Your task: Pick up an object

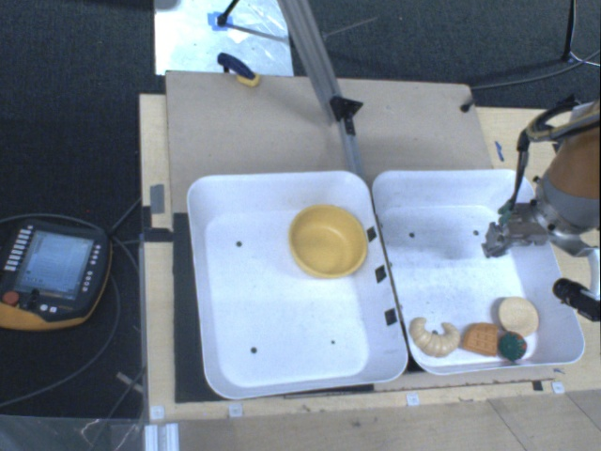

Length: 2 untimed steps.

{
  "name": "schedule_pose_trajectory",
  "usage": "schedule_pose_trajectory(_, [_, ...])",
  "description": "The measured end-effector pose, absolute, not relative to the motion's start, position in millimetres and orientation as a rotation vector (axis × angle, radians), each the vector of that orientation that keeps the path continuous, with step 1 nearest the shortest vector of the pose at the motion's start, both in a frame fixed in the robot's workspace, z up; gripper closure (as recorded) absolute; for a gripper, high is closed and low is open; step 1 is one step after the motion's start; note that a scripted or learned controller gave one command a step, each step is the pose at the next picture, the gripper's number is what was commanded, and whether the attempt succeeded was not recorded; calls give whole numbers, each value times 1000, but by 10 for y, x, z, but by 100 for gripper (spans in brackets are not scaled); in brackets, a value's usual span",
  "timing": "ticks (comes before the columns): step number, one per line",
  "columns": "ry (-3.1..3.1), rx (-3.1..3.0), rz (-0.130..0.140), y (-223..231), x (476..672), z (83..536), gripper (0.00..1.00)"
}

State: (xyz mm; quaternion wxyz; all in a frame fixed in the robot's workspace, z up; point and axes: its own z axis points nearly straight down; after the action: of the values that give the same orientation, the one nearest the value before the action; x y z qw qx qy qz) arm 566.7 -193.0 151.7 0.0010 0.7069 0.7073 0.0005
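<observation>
Lying in the near corner of the right bin (441,188), the candidate objects formed a tight cluster well below the gripper (498,240) in the camera view: a pale croissant-shaped piece (434,335), an orange-brown waffle-like piece (480,338) just beside it, a round cream-coloured disc (517,315) and a small dark green ball (512,346) touching the disc's lower edge. None of these items was between the fingers; all rested on the bin floor, apart from the gripper. The gripper hung over the upper right part of the same bin, above bare white floor, and its finger spacing could not be determined from this angle, since the fingertips appeared as a single dark grey mass. Behind the fingers, toward the right edge, the arm (573,181) entered with its orange band visible. Well to the left of the fingers, the left bin (225,346) held a yellow bowl (328,241), upright, near its upper right corner. Both bins sat side by side on the bench (282,120). Farther left, off the bench, a control pendant (52,272) lay on the dark floor.
</observation>
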Motion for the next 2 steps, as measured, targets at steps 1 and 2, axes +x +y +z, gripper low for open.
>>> schedule_pose_trajectory(1, [2218,2218,4,-2006,5745,2022,100])
schedule_pose_trajectory(2, [2220,2219,2,-2008,5751,2248,100])
